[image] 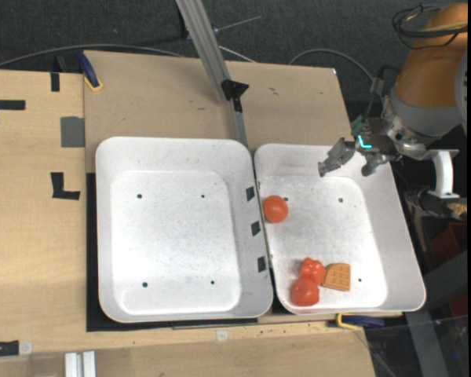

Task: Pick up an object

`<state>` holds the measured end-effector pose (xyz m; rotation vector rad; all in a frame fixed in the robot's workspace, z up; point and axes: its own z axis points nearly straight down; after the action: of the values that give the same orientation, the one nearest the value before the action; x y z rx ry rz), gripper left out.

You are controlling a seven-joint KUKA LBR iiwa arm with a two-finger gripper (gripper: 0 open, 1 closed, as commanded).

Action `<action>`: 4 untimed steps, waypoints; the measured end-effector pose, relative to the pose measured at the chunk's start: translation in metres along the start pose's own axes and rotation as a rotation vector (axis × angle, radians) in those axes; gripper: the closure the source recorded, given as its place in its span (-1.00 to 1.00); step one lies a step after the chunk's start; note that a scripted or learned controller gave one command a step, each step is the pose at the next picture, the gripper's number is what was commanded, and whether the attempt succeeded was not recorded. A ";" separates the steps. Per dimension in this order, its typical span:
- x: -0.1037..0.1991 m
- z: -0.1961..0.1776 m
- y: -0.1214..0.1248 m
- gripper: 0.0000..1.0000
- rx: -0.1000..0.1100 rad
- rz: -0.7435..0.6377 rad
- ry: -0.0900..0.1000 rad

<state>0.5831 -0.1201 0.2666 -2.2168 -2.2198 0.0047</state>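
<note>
A pale wooden worktop point(31, 234) carries two shallow white bins side by side: the left bin point(110, 210) and the right bin point(392, 234), their inner rims touching along a row of small dark clips point(256, 228). A brown board point(157, 93) lies beneath them. Black tape marks point(61, 187) dot the worktop's left part. A grey metal bar point(208, 45) slants in from the top, ending at a black bracket point(234, 89)

Grey arm point(424, 108) with an orange band, dark fingers point(335, 158) and what seems a teal light.
</note>
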 end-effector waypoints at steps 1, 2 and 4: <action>0.000 -0.002 0.001 -1.00 -0.004 -0.001 -0.001; 0.000 0.062 0.003 -1.00 0.002 0.000 -0.001; -0.004 0.179 0.001 -1.00 -0.006 0.002 -0.006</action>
<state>0.5835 -0.1240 0.0880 -2.2257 -2.2234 0.0052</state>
